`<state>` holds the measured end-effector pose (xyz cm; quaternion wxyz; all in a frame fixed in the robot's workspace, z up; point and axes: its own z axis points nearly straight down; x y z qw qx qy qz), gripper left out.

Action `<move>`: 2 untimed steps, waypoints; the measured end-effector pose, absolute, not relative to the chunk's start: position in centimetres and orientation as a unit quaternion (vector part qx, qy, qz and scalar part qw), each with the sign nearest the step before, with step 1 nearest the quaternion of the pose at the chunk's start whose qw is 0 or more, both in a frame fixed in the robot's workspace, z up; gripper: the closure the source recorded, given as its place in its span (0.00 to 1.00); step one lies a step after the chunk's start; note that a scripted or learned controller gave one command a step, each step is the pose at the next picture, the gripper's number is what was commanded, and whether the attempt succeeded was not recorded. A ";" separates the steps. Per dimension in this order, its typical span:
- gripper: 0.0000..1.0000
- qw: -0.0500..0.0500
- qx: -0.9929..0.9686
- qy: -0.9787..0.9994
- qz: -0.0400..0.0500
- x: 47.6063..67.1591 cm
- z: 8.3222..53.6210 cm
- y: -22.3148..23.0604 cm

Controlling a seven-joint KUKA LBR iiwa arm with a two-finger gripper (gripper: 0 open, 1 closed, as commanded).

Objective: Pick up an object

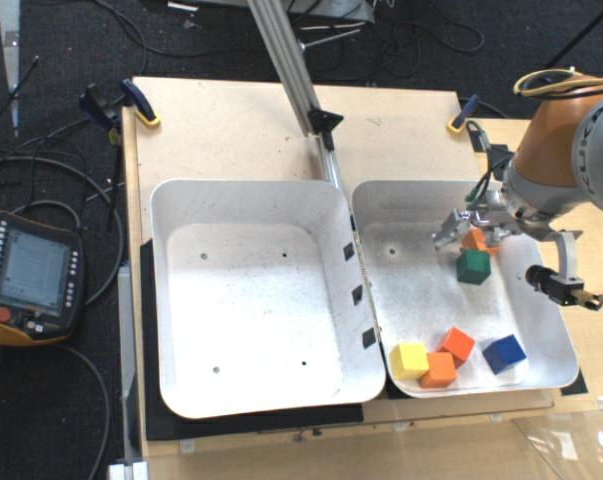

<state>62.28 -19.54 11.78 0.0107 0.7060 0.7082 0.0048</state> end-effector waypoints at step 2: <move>0.00 0.012 0.707 0.707 0.005 58.5 10.6 -18.4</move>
